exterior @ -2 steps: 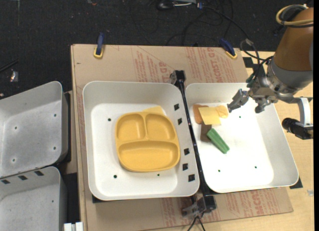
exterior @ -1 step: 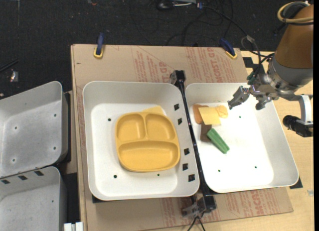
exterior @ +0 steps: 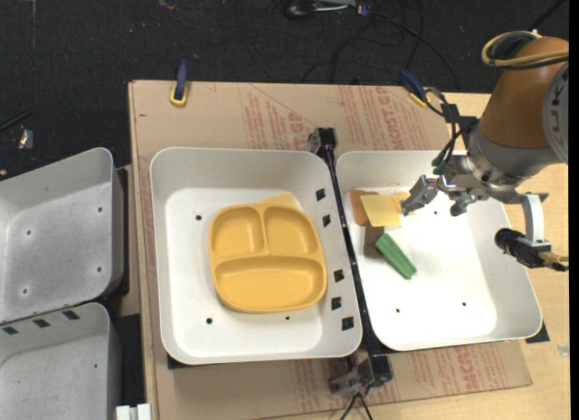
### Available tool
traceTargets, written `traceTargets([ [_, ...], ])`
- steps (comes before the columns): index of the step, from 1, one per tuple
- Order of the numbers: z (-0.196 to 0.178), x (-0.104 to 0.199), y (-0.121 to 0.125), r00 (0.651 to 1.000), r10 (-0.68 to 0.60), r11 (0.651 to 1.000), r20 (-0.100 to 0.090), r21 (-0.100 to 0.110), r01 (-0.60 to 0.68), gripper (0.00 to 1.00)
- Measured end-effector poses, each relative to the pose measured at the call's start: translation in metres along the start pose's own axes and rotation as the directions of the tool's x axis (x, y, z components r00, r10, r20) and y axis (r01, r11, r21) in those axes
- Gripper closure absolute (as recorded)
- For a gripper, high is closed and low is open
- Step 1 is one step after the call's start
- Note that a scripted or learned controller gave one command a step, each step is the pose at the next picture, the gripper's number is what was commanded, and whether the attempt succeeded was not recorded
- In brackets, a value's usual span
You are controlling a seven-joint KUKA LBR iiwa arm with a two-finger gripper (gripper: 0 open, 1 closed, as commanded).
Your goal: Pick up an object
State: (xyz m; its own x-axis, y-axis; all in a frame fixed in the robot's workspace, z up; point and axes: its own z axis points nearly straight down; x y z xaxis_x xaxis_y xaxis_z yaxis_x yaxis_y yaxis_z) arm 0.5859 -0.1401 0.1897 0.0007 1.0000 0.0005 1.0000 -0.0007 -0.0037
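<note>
Light fell evenly from above, bright on the two bins (exterior: 452, 319), which bordered on glare. Shadows were short and soft. The floor (exterior: 81, 29) stayed dark and grainy. Focus was fair, edges slightly soft.

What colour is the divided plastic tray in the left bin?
The divided plastic tray is yellow-orange all over, plain, seen best in the camera view.

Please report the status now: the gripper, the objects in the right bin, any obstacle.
Gripper over right white bin, holding nothing. Yellow flat block, brown block, green cylinder clustered near divider. Yellow compartment tray in left white bin.
</note>
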Motion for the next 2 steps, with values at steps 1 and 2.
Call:
traceTargets([
  [1, 0.059, 0.010, 0.001, 1.000, -0.002, 1.000, -0.001, 0.002, 0.002, 0.00],
  [2, 0.097, 0.010, 0.002, 1.000, 0.001, 1.000, 0.000, -0.007, -0.001, 0.00],
])
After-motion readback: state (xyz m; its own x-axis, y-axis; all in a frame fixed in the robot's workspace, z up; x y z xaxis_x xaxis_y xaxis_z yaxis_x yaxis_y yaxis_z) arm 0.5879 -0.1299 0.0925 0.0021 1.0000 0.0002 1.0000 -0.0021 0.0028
